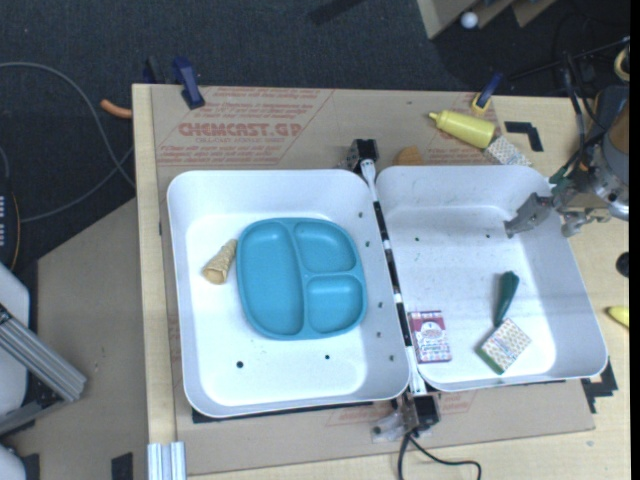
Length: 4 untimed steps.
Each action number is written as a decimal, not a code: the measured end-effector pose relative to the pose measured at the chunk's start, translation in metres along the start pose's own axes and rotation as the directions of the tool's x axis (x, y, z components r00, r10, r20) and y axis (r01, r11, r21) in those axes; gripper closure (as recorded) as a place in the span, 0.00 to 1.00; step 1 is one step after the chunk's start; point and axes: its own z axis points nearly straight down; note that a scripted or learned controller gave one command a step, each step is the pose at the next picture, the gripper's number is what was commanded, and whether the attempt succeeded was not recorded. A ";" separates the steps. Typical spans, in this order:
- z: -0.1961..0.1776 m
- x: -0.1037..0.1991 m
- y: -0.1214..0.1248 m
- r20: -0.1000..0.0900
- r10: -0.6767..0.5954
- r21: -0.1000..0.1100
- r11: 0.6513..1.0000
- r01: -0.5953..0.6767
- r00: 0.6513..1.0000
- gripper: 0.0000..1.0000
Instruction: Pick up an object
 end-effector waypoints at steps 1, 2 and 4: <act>0.104 -0.004 -0.022 -0.001 0.001 0.004 1.000 -0.001 1.000 0.00; 0.092 -0.004 -0.020 0.001 0.001 -0.002 1.000 -0.001 1.000 1.00; 0.073 0.022 -0.066 -0.002 0.001 0.002 1.000 -0.001 1.000 0.00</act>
